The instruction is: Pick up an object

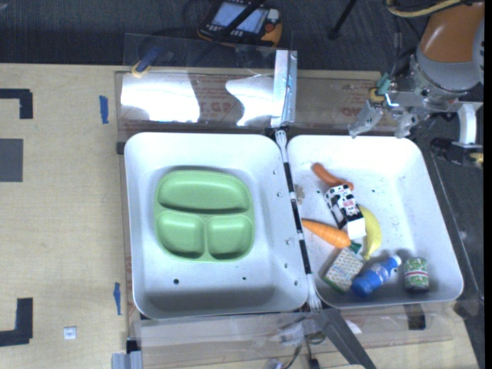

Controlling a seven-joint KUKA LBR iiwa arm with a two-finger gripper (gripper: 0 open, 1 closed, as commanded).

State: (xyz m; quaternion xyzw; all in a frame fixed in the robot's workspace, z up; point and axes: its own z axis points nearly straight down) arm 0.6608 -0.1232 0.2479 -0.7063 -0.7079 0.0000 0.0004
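Observation:
My gripper (381,119) hangs above the far rim of the right bin (400,156), its two fingers spread open with nothing between them. Below it in the bin lie several objects: an orange sausage-like piece (328,174), a black-and-white cow-pattern carton (344,204), a carrot (326,233), a yellow banana (372,232), a blue bottle (374,276), a small checkered packet (343,267) and a green can (416,274). All of them sit toward the bin's near half, well apart from the gripper.
The left bin (146,167) holds a green three-compartment tray (204,212). A clear plastic divider (283,87) stands behind the bins. A handheld device (238,20) lies on the floor beyond the bench.

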